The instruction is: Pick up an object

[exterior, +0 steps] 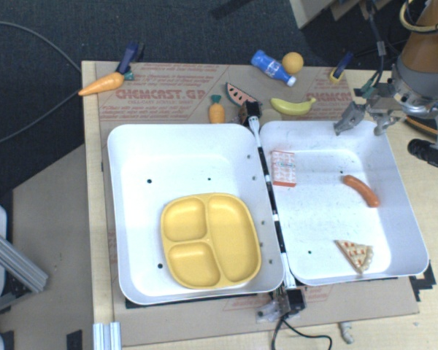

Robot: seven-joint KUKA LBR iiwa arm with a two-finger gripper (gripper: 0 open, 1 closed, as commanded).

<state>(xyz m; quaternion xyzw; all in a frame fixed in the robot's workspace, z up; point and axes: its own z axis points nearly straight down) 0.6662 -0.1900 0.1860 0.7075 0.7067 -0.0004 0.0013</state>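
Two white bins, one yellow divided plate, one sausage, one pizza slice, one banana, two carrots.

Grey arm, orange band, metal two-finger hand.

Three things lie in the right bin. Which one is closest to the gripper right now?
The hot dog. It lies in the upper right part of the right bin, below the gripper. The small packet sits farther left, the pizza slice lowest.
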